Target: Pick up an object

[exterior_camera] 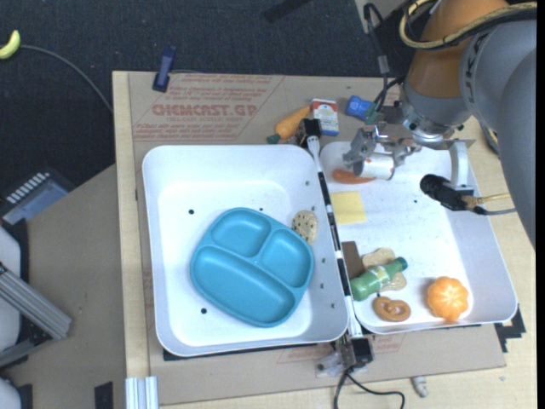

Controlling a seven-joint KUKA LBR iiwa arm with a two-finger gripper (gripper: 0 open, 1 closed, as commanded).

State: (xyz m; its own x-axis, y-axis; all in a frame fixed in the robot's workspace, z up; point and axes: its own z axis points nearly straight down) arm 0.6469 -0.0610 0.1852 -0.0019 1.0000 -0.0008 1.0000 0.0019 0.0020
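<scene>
Currently the gripper (379,156) is held low over the far left corner of the right bin (443,237). Whether the jaws are released or clenched cannot be told from this slant. The nearest candidate is judged to be a flat orange piece (349,177), possibly a toy food slice, lying just beside the gripper towards the bin's left wall, with its long axis across the view. Well apart, along the near side, one yellow square (347,206), one green bottle (375,279), one pretzel (392,308) and one orange fruit (446,298) are counted. In the left bin (179,194) one blue divided plate (251,265) and one cookie (304,222) are seen.
</scene>
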